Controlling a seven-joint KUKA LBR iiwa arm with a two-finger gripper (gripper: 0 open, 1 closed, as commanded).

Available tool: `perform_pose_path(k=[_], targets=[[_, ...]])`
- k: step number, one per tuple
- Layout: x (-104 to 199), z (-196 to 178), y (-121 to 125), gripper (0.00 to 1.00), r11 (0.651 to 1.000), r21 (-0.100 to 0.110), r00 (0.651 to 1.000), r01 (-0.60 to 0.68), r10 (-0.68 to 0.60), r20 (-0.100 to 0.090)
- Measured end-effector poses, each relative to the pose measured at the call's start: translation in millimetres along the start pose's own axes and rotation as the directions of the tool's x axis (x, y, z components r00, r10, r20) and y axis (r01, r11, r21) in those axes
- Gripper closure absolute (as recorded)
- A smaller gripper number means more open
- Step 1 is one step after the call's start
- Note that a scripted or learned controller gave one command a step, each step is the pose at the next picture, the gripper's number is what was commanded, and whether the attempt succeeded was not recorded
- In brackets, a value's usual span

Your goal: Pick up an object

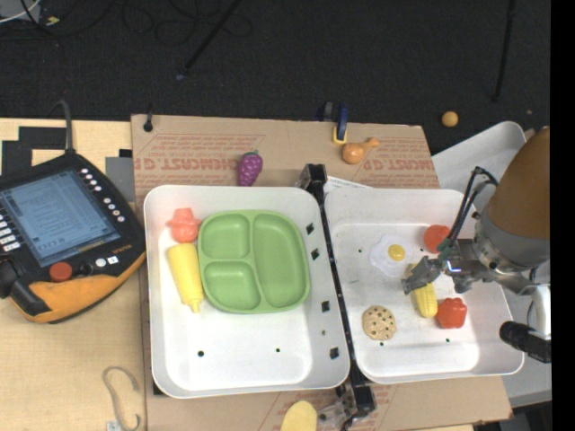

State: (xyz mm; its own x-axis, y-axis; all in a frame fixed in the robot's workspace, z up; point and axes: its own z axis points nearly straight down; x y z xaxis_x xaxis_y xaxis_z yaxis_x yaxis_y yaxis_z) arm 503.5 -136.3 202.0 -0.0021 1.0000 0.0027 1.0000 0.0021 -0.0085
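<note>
At the right of the frame the pincer (424, 278) hangs low inside the right bin (485, 362), just above a small yellow toy (425, 302), probably so it can close on it. I cannot tell if it is wide or narrow. A red toy (452, 312) lies just beside the yellow one.

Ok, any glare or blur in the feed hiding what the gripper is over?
Camera view: even light, no glare on the right bin; the gripper is slightly soft above the yellow piece; the background beyond the bench is dark.
</note>
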Motion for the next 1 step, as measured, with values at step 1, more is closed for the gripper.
perform_pose_path(k=[1], targets=[[9.8,48.2,-1.0,0.00,1.000,0.000,1.000,-0.003,0.003,-0.001]])
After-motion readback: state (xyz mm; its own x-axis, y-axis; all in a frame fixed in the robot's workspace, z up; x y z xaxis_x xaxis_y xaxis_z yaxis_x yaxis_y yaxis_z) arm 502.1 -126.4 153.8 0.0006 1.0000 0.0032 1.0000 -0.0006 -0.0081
